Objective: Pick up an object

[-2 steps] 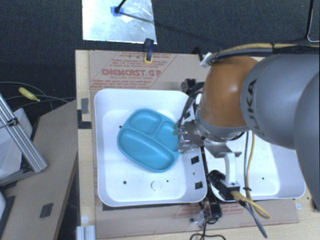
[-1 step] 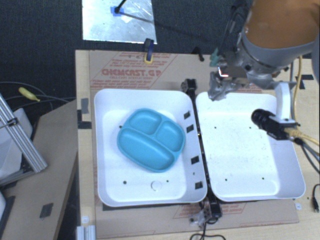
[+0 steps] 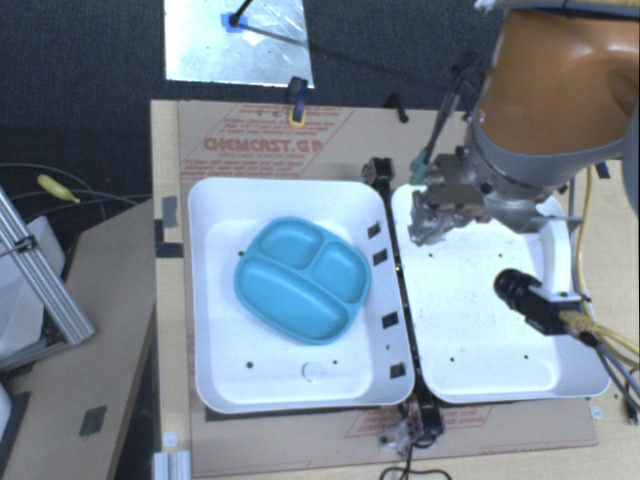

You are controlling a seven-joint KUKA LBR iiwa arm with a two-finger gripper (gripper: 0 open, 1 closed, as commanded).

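Tool: my tool (image 3: 430, 230) hung over the far left corner of the right bin (image 3: 480, 373), close to the wall beside the left bin. From this slant I could not tell whether it was open or closed, nor whether it touched the bin floor.
Arm: my grey and orange arm (image 3: 560, 68) reached in from the right of the camera view and covered the far right part of the right bin.
Task's thing: a blue plate (image 3: 300, 280) lay flat in the middle of the left bin (image 3: 215, 373), well apart from my tool.
Plate's form: it was rounded and divided into three compartments, one long and two smaller, and it sat turned at a slant to the bin's walls.
Bins: the two white bins stood side by side, their inner walls touching or nearly so, with small black tabs along that seam.
Table: the table (image 3: 270, 140) under the bins was a tan board with red lettering.
Beyond the table: a silvery sheet (image 3: 205, 38) lay on the dark floor at the far side.
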